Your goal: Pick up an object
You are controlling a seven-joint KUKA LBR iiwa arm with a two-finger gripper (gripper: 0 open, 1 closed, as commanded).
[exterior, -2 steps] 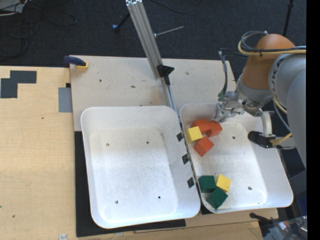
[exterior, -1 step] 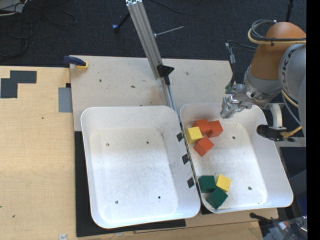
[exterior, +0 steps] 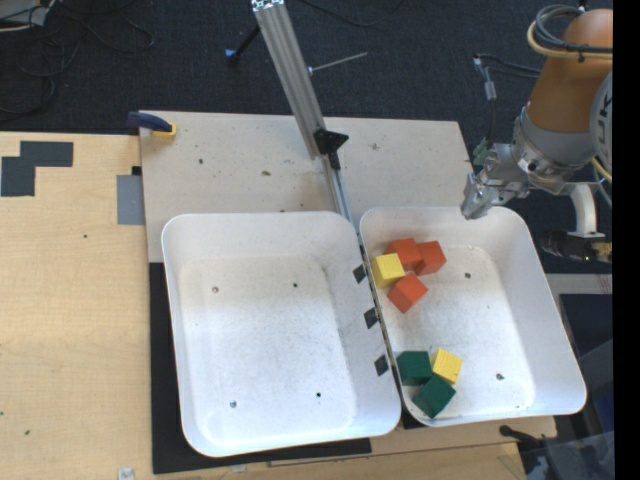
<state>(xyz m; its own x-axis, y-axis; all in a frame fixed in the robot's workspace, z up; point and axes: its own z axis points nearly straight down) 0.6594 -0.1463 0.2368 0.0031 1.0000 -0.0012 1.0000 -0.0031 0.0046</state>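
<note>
A: Gripper (exterior: 478, 204) over the right bin's (exterior: 560, 368) back rim, nothing beneath it; jaw state, can't tell.

B: Orange blocks (exterior: 415, 258) lie below-left of it, touching a yellow cube (exterior: 388, 267). Risk: tight cluster blocks finger entry, causing a miss.

A: Bench?
B: Pale speckled bench board (exterior: 250, 163), light wooden tabletop (exterior: 70, 298) on its left.
A: What's directly on it?
B: Two shallow white plastic bins, left bin (exterior: 190, 268) and right bin (exterior: 545, 298), touching side by side. Slanted grey aluminium rail (exterior: 295, 73) at the back. Small blue-and-yellow clamp (exterior: 152, 123) at the far-left corner.
</note>
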